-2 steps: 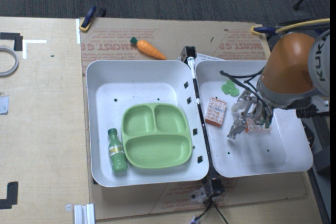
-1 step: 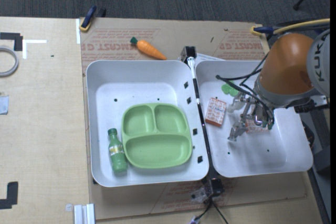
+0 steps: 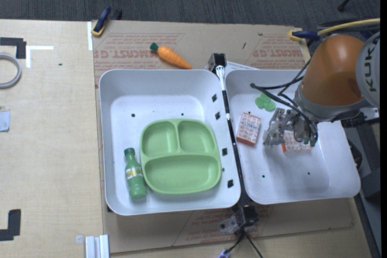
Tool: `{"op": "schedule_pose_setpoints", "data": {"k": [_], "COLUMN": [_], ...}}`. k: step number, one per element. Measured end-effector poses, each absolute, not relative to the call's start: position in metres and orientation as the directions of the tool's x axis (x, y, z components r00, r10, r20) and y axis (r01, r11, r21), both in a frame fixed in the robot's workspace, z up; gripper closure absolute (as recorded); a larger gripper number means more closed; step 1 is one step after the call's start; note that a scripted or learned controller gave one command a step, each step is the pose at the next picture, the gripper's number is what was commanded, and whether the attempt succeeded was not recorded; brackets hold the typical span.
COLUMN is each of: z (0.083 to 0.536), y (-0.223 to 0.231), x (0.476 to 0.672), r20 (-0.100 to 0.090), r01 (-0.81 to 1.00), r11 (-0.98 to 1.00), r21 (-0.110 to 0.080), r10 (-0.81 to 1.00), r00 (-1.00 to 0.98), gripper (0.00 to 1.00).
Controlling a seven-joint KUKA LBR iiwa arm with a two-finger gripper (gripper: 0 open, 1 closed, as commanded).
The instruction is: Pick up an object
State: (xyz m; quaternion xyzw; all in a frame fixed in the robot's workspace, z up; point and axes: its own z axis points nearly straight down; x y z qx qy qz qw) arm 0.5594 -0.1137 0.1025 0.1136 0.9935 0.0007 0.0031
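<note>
My gripper hangs low over the middle of the right bin, under the orange-banded wrist. A red-and-white packet lies flat just to its left, apart from it. A second red-and-white item shows partly beneath the gripper's right side; whether they touch is hidden. A small green piece rests toward the bin's back, above the gripper.
The left bin holds a green divided plate and a green bottle lying by its left side. An orange carrot lies on the cardboard behind the bins. Black clips join the bins along their shared wall.
</note>
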Motion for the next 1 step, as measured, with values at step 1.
{"op": "schedule_pose_setpoints", "data": {"k": [1], "z": [0.2143], "y": [-0.0688], "x": [0.4917], "r20": [-0.004], "r01": [0.251], "r11": [0.968], "r21": [0.001], "r10": [0.251], "r00": [-0.968], "gripper": [1.0]}}
